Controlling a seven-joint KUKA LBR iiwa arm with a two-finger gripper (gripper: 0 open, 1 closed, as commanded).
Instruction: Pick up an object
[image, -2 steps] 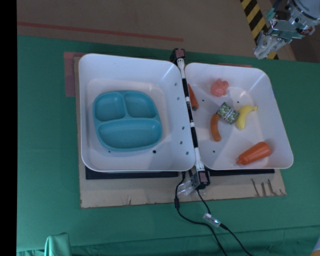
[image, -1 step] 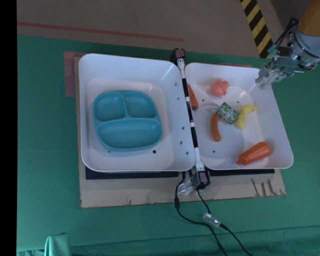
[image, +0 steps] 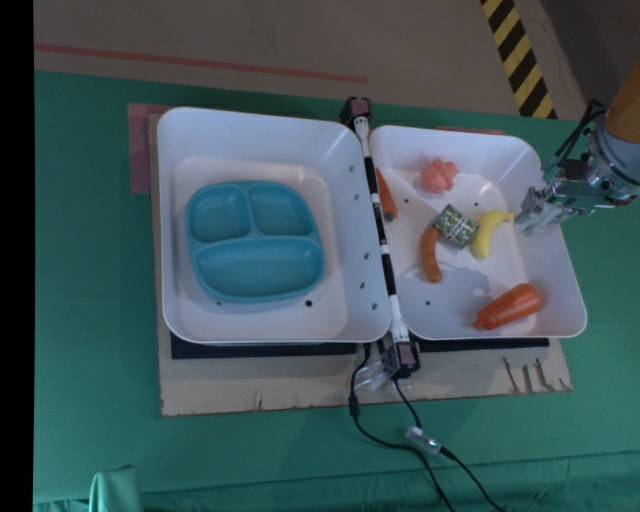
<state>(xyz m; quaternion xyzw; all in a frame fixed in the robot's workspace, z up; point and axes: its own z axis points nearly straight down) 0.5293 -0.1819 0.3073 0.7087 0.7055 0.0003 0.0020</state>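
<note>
gripper (image: 532, 215) sat over the right edge of the right bin (image: 560, 290), arm coming in from the right with the orange band at the frame edge. couldn't tell whether the jaws were spread or pressed together (too small and blurred); nothing visible between them. right bin held a banana (image: 489, 232) just left of the gripper, a small green patterned box (image: 455, 226) touching the banana's left side, a pink toy (image: 438, 175) near the back, a sausage (image: 430, 254) beside the box, a carrot (image: 386, 195) against the divider, and an orange pepper-like piece (image: 508, 306) near the front. left bin (image: 200, 135) held a blue divided plate (image: 254, 242), lying flat. both bins sat on cardboard on the green counter (image: 90, 300).
</note>
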